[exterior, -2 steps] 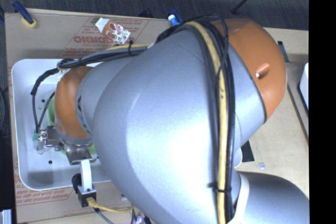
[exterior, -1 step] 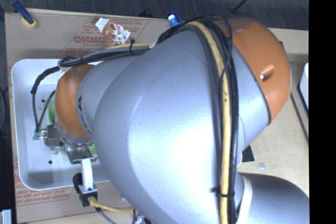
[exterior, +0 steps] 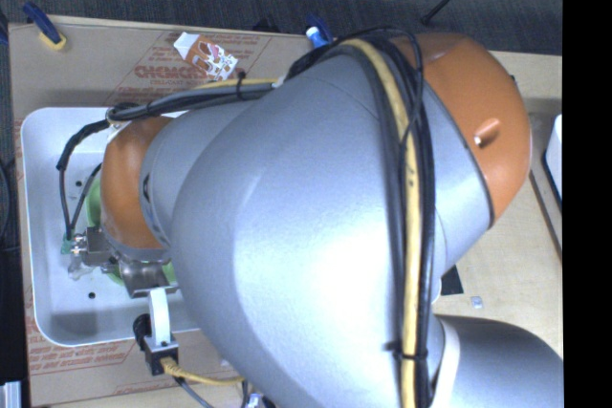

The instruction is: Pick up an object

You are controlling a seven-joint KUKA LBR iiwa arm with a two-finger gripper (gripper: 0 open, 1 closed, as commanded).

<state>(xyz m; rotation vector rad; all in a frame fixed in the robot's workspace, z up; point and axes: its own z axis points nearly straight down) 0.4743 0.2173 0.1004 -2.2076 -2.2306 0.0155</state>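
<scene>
Gripper (exterior: 91,253) low inside left bin (exterior: 43,205), under arm (exterior: 316,225), finger state impossible to tell, green object (exterior: 95,201) just above and touching or nearly so, mostly hidden by wrist.

Red, unreadable print on cardboard (exterior: 163,70)

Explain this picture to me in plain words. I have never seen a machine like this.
The big grey shape with orange bands is a robot arm, seen from a camera fixed above the bench and looking down at a slant. The arm reaches in from the right and covers most of the view. Its end hangs over a shallow white bin on the left. Something green peeks out beside the wrist; what it is cannot be told. The bin sits on brown cardboard. Black and yellow cables run along the arm.
</scene>
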